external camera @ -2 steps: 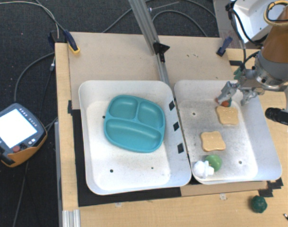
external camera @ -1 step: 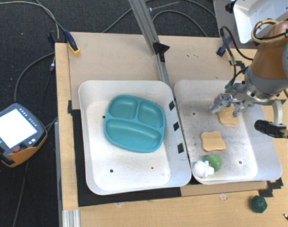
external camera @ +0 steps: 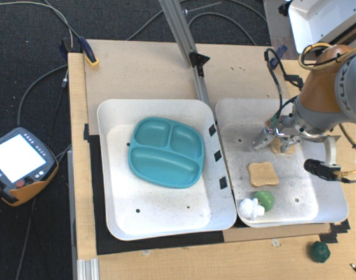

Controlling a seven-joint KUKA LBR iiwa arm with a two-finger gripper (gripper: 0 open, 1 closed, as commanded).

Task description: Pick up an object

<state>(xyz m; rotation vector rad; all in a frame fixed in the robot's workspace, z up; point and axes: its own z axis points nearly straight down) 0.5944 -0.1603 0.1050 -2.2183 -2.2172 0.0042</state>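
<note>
Low in the right bin [external camera: 318,212], the end effector [external camera: 275,137] is seen. Its grip state cannot be told. No writing can be read.

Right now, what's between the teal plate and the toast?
From the camera view: the bins' adjoining rims, between plate and toast.

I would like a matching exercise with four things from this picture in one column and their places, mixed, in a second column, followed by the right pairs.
Things:
1. teal divided tray
2. tan bread-like slice
3. dark green ball
4. handheld screen unit

Places:
A. on the bench, outside the bins
B. in the left bin
C. on the dark floor
D. in the right bin

Pairs: 1-B, 2-D, 3-A, 4-C
</note>
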